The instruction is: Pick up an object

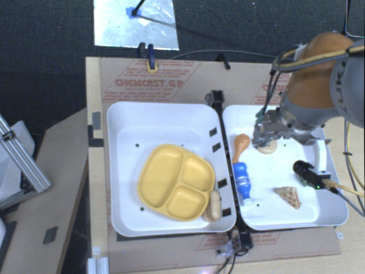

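Blue bottle [242, 181] long axis near-vertical along divider; pincer [263, 136] state unclear.

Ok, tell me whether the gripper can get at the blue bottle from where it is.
Probably yes: the blue bottle lies uncovered in the right bin, close below the gripper; the bin divider beside it may crowd the fingers.
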You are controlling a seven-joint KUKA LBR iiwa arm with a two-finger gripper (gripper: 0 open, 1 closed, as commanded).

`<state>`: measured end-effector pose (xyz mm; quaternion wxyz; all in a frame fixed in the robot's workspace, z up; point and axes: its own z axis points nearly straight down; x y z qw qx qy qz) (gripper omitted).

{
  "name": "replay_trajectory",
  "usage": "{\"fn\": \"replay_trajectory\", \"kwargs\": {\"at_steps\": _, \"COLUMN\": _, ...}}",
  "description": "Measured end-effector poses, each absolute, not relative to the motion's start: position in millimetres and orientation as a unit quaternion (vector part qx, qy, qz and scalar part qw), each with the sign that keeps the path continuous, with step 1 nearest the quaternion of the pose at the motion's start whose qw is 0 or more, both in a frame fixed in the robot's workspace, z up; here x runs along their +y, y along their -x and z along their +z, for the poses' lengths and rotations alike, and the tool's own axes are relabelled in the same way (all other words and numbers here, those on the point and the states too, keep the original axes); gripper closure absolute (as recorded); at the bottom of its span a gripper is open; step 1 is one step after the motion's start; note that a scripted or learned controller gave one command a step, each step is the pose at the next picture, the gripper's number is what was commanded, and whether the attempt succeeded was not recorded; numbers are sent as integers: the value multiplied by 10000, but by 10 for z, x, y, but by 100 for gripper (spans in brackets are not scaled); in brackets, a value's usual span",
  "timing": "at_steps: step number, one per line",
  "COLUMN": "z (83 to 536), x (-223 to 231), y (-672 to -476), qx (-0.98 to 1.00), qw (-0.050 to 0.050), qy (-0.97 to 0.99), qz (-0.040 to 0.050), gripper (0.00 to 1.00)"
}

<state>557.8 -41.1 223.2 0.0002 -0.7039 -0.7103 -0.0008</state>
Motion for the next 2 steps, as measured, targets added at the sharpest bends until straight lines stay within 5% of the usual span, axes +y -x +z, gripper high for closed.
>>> {"fn": "replay_trajectory", "kwargs": {"at_steps": 2, "z": 2328, "x": 530, "y": -5436, "qx": -7106, "qw": 6, "qy": 7036, "qz": -8, "gripper": 100}}
